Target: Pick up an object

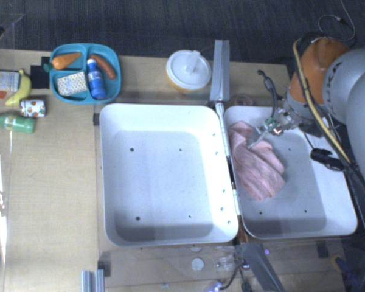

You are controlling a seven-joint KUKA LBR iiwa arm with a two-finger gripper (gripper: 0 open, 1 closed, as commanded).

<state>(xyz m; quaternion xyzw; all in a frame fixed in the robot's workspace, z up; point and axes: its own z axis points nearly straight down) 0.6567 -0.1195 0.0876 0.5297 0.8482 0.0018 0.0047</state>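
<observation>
You are looking down on a desk carrying two white bins side by side. The left bin is lying bare, showing only its small dark floor dots. The right bin is holding a pink cloth, bunched up and lying against the bin's left wall, running from the upper corner toward the middle. The arm is reaching in from the right, its orange band sitting above the wrist. The pincer is pointing down at the cloth's upper right edge, its tip touching or just over the fabric (whether its fingers are spread or pinching, you cannot tell). Behind the bins a white lidded cup is standing. At the far left a blue tray is holding toy food, with a banana, a can and a green bottle lying beside it.
</observation>
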